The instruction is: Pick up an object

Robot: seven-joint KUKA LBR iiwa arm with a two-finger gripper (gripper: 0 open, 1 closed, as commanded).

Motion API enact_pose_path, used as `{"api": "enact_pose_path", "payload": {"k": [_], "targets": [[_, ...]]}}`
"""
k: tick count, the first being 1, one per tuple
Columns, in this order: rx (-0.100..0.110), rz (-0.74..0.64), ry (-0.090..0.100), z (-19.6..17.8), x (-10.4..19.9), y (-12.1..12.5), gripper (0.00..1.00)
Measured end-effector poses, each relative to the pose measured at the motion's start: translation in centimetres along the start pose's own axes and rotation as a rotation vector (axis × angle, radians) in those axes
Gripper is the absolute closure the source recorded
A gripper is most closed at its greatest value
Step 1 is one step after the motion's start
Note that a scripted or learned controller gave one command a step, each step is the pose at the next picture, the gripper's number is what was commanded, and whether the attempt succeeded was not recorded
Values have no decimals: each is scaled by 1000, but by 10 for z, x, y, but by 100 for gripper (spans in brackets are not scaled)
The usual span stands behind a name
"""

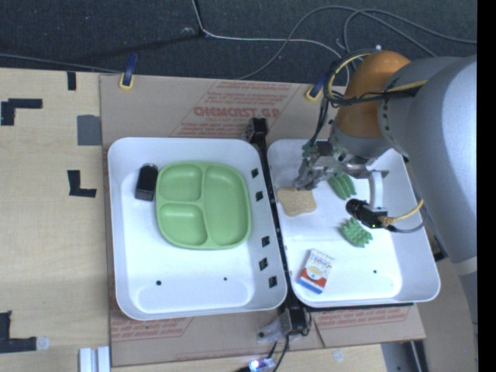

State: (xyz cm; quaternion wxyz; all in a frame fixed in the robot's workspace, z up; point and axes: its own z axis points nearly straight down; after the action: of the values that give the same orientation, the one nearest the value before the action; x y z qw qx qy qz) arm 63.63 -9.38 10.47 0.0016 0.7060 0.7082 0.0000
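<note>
End effector point(308, 175) over rt bin point(403, 281), cardboard-topped bench point(225, 107)

Printed in red on the cardboard point(232, 107) under the bins: large lettering along the top strip, upside down, too blurred to spell out with any confidence. More faint red print on the same sheet below the left bin, also illegible. Small box point(315, 271) in the right bin: red, white and blue printed face, wording too small to read.
</note>
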Motion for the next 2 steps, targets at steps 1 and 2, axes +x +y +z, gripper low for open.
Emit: {"api": "enact_pose_path", "payload": {"k": [1,2], "targets": [[2,2,3,-42,-2,-4,100],[-2,1,2,-99,7,1,100]]}}
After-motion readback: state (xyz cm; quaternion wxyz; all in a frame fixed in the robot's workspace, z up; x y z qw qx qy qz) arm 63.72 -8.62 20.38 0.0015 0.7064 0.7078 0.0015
